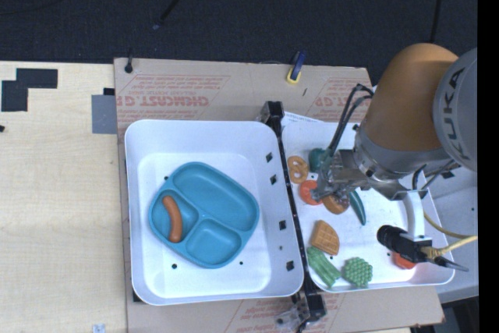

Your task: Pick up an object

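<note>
On the left of the light wooden bench [54, 191] we see the left shallow white bin [148, 148], which holds a blue plastic plate with three compartments [207, 213]; a small orange-brown toy sausage [173, 217] lies in the plate's left compartment. In the right shallow white bin [382, 275] we find the toy foods in a cluster: an orange pretzel-shaped piece [297, 167], a red round piece [310, 193], a tan wedge like bread [326, 237], a green ridged cucumber-like piece [323, 267] and a green bumpy round piece [358, 271]. The grey arm [413, 117] hangs over this bin, and its claw [337, 182] sits low among the pieces near the red one; we cannot tell how it is set.
</note>
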`<state>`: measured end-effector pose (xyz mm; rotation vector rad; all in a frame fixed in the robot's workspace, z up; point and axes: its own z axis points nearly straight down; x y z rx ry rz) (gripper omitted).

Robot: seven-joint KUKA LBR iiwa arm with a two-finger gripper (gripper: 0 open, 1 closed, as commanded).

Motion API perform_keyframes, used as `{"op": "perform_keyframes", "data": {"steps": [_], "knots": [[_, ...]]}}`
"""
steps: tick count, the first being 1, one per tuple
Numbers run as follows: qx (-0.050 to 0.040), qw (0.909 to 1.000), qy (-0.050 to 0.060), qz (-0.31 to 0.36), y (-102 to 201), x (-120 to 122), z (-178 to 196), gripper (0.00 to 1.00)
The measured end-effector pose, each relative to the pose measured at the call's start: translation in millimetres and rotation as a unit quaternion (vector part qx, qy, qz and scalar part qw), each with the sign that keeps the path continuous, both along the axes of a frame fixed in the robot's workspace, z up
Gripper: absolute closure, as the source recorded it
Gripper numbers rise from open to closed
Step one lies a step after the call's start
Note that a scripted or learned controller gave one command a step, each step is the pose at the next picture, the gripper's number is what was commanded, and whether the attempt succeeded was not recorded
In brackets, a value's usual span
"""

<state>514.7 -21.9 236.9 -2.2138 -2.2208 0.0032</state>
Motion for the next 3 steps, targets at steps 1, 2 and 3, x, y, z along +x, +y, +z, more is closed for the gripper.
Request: {"op": "perform_keyframes", "data": {"steps": [1,2,3], "knots": [[-0.0007,1.0,0.0,-0.001,3,-6,-1,1.0],[-0.0012,1.0,0.0,-0.002,4,-8,-19,1.0],[-0.0011,1.0,-0.002,-0.004,-1,-6,-3,1.0]]}}
